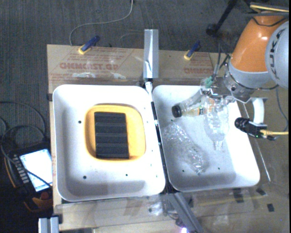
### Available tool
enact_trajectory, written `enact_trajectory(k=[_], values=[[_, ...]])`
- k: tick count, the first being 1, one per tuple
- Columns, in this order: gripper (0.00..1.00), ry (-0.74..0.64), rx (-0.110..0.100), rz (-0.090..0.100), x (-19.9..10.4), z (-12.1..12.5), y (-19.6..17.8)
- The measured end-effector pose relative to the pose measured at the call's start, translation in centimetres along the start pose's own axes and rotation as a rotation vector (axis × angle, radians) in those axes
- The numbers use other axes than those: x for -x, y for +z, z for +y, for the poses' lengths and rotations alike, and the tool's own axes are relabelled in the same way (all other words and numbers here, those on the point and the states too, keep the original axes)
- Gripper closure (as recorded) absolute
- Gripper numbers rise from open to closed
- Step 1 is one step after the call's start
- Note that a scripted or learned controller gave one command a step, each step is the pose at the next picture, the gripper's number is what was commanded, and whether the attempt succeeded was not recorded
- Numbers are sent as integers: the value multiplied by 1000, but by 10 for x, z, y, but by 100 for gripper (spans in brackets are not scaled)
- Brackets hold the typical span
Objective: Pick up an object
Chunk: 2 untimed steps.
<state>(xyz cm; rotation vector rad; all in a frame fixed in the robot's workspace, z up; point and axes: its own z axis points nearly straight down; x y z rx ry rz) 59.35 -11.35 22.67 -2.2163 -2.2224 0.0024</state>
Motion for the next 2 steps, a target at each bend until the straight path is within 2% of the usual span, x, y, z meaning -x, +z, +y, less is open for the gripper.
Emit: enact_trajectory(k=[1, 2], values=[[0, -158, 2, -5, 52, 56, 31], [0, -68, 16, -9, 74, 76, 114]])
